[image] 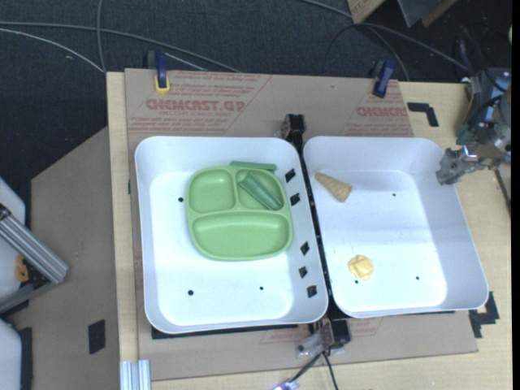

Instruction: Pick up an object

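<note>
A gripper [452,167] hovers over the right bin's [455,242] far right rim, finger state unclear, while a tan wedge [334,186] and yellow lump [361,267] lie inside, well apart.

Green divided plate [238,214] lain flat, farthest from the jaws, tan cone-shaped piece [334,186] nearer, small yellow lump [361,267] set below it.

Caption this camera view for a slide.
Gripper at right bin's edge; cone and yellow piece lie inside.
</note>
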You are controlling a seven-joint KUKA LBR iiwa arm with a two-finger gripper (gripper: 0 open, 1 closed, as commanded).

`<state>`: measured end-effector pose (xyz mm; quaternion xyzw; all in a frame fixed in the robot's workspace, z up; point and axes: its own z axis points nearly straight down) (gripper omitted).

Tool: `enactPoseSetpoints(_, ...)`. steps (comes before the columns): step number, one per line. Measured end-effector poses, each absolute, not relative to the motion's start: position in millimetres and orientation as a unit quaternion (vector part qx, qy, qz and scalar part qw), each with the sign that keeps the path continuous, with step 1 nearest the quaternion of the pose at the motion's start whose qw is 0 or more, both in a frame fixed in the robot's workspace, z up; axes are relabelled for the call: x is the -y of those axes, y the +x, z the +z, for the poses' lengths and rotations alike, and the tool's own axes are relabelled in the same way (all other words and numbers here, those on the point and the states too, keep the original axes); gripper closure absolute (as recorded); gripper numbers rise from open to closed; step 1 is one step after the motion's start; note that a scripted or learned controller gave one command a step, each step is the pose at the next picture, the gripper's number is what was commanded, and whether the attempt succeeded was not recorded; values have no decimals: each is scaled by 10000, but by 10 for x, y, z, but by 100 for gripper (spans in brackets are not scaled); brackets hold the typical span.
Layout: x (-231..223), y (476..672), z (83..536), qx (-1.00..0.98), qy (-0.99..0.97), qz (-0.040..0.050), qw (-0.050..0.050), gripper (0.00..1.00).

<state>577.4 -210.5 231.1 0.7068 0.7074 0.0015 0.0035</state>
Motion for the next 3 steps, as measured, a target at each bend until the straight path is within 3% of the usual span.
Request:
enactPoseSetpoints(1, 2108, 5787, 2853, -7077, 7065, 16, 33, 100)
enactPoseSetpoints(3, 1107, 6086, 2732, -7089, 7053, 2, -12, 100)
